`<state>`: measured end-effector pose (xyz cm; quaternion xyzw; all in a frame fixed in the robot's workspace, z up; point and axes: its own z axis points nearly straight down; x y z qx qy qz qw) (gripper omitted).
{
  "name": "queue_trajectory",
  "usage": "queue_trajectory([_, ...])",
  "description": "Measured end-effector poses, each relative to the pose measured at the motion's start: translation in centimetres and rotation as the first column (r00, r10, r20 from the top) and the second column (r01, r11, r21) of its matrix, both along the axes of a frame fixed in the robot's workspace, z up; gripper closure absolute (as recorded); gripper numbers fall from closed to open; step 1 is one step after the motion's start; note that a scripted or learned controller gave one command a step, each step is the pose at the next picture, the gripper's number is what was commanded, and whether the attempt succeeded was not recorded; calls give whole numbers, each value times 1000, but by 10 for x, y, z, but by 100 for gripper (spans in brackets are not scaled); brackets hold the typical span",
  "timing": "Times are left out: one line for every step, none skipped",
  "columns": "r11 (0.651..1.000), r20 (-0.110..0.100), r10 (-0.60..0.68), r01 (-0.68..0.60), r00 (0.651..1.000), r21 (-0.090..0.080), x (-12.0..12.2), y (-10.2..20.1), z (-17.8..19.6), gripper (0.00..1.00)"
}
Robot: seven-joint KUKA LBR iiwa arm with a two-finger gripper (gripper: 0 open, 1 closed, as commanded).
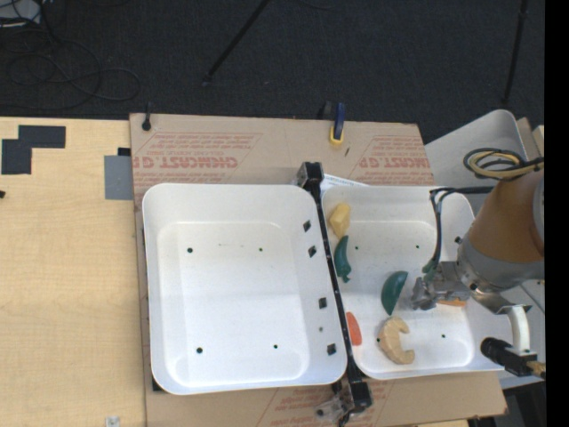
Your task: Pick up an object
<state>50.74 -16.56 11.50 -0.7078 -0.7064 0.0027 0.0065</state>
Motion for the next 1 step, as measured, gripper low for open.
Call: queue_trajectory([1000,17,8,-8,1000,-5,106,27,-29,100])
